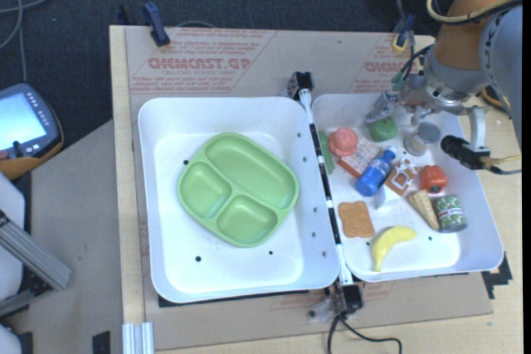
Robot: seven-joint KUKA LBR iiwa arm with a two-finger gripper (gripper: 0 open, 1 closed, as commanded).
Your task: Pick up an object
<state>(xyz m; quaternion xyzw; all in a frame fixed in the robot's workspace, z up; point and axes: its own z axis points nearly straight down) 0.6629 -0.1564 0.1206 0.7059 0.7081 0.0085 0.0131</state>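
A grey arm reaches into the right bin (485,240); its gripper (392,113) sits low over a green toy (383,128) at the far edge — whether it pinches anything, I cannot tell. Nothing is lifted: banana (390,243) and bottle (375,172) lie in the bin.

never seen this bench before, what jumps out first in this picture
A pale green plastic tray with three compartments lies alone in the left white bin. The right white bin holds a jumble of small toy foods, with a yellow plastic banana nearest the camera. The grey arm's gripper hangs over that bin's far end, above a green lump.
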